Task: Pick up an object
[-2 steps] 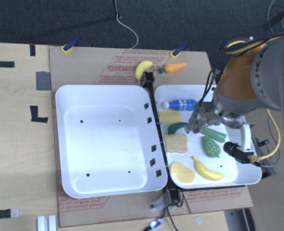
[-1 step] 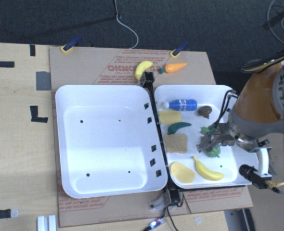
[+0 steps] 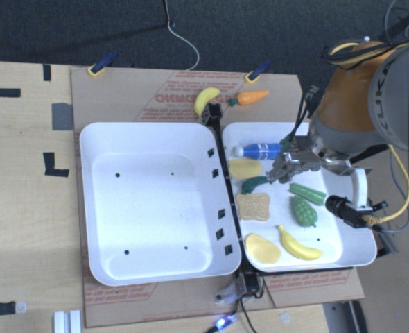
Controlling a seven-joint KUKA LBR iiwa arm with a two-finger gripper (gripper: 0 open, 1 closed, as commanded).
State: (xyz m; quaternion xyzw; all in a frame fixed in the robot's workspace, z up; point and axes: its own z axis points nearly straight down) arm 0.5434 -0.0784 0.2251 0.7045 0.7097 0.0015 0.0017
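The right bin (image 3: 353, 255) holds several toy foods. A blue bottle (image 3: 258, 150) lies at its back, with a pale yellow piece (image 3: 245, 168) and a teal piece (image 3: 254, 184) just in front of it. Further forward are a slice of bread (image 3: 254, 206), a green cucumber (image 3: 307, 193), a bumpy green fruit (image 3: 304, 212), a banana (image 3: 298, 245) and a yellow lemon-shaped piece (image 3: 261, 248). My gripper (image 3: 282, 169) hangs low over the middle of this bin, just right of the teal piece and below the bottle's cap end.
The left bin (image 3: 93, 186) sits beside the right one, a black divider (image 3: 222, 186) between them. On the cardboard behind the bins lie a second banana (image 3: 205, 100) and a carrot (image 3: 250, 97). The arm's body (image 3: 353, 109) and cables overhang the right bin's right side.
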